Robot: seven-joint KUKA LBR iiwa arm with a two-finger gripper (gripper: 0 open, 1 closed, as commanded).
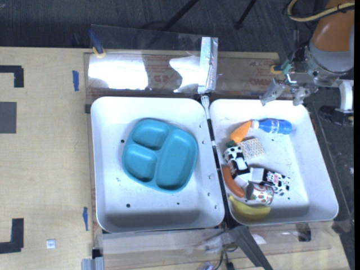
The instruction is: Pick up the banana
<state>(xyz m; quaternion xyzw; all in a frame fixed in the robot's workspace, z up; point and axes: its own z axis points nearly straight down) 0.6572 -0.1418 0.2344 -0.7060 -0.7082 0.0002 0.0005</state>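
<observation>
The yellow banana (251, 210) lies curved against the near wall of the right bin (315, 167), close to its front left corner. Other items partly cover its top edge. My gripper (284, 95) hangs over the bin's far rim, well away from the banana toward the back. Its fingers (270, 96) are spread apart and nothing sits between them.
Piled by the banana are a small patterned cup (260, 194), black-and-white spotted toys (238, 161), an orange piece (230, 183), an orange carrot-like toy (241, 131) and a blue bottle (274, 126). The left bin (107, 196) holds a blue divided plate (160, 153).
</observation>
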